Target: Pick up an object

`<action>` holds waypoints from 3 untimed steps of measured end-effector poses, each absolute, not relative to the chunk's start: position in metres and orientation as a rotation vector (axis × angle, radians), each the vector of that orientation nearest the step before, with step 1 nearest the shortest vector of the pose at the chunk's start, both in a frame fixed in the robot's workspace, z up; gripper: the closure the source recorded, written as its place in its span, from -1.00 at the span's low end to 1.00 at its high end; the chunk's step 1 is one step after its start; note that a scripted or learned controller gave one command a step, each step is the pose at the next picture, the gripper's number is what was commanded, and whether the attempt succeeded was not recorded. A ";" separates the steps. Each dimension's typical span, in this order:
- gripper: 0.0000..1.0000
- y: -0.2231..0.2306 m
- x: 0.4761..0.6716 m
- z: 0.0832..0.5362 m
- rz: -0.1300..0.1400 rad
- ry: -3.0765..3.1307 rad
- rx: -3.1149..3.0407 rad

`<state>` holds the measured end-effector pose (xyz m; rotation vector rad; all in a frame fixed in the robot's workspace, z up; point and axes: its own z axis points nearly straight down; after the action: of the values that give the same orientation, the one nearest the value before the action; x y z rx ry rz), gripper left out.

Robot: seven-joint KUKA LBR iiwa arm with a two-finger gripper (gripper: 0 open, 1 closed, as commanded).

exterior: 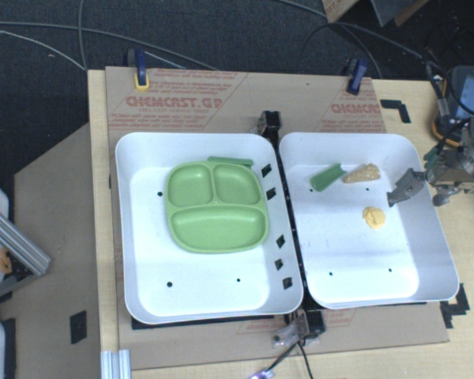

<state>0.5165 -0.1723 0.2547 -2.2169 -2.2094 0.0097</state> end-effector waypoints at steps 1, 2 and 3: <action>-1.00 -0.172 0.519 0.260 0.000 -2.221 -2.220; -1.00 -0.168 0.528 0.212 0.003 -2.218 -2.216; -1.00 -0.168 0.519 0.166 0.004 -2.216 -2.217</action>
<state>0.5195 -0.1676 0.1661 -2.2171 -2.2159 0.0035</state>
